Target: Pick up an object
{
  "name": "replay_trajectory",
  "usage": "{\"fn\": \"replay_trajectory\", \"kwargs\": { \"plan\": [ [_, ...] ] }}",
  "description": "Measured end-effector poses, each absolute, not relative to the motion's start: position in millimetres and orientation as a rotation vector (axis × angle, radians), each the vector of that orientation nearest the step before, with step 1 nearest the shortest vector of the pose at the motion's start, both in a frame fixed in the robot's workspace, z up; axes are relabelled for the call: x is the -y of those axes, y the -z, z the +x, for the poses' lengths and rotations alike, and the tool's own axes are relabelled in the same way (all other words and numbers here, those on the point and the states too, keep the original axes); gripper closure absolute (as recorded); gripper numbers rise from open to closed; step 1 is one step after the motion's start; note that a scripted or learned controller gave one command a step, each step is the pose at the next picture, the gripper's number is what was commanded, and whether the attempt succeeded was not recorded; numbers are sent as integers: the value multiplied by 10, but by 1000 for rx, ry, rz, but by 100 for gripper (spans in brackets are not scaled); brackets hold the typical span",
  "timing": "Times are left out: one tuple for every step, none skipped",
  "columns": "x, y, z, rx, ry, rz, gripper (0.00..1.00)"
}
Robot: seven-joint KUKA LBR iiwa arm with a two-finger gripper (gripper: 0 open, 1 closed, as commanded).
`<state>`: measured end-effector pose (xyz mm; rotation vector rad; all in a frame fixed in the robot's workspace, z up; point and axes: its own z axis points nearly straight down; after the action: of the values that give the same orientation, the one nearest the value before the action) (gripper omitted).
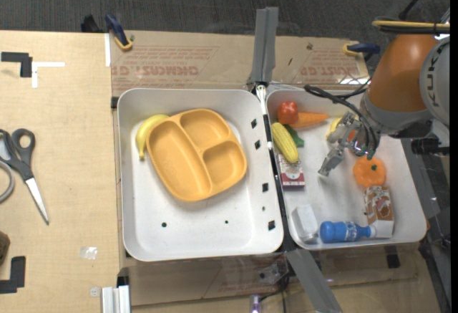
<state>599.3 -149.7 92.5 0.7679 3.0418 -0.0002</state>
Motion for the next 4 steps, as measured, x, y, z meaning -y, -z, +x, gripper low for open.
{"fn": "replay_trajectory", "kwargs": {
  "plan": [
    [1097,-931,6377,-2914,1,1163,0],
    [1597,-918,5489,-2972,0,1019,0],
    [1458,-935,6201,-2943,0,1084,0],
    [1786,-925,5679,-2894,1,1218,0]
  ]
}}
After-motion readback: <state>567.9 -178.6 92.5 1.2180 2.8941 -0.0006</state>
